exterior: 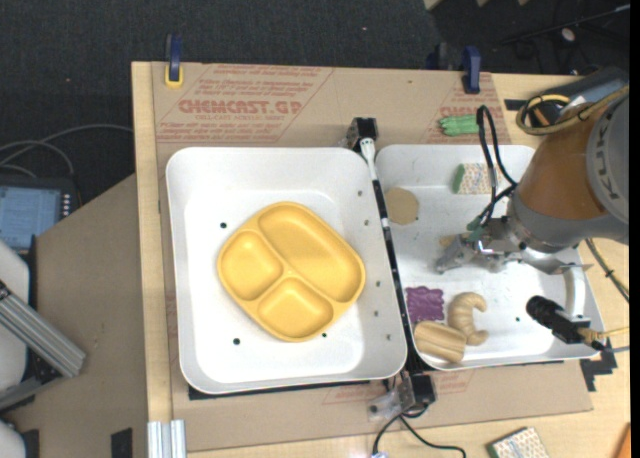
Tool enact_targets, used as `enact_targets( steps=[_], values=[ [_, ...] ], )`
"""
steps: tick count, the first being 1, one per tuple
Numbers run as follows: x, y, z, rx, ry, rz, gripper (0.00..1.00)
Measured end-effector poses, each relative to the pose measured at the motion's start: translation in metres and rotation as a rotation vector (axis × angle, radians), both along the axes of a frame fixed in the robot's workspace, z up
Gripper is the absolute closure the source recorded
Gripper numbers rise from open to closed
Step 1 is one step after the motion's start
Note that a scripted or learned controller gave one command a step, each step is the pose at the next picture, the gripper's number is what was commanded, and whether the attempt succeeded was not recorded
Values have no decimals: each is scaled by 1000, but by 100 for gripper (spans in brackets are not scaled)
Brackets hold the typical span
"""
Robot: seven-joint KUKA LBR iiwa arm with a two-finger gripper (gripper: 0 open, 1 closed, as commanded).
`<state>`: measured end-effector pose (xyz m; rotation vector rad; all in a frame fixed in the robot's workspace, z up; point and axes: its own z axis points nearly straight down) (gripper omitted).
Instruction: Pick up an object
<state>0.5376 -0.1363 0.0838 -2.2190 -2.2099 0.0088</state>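
Note:
My gripper hangs low over the middle of the right bin, pointing left, with the grey arm and its orange band behind it. Nothing shows in its grasp. Just below it lie a purple piece, a tan croissant and a pale bread roll by the front rim. Up and to the left of the gripper sits a flat tan disc. A green-and-beige sponge rests near the bin's back wall.
The left bin holds a yellow divided plate. A green item lies on the cardboard board behind the right bin. Blue clamps grip the board's back edge.

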Motion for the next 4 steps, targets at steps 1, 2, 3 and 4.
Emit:
enact_targets(
  steps=[1,2,3,4],
  values=[
    [60,3,1,-4,-15,7,0],
    [-62,33,1,0,-3,2,0],
    [-58,31,12,-7,-16,1,100],
    [-6,94,106,-1,-24,13,100]
  ],
)
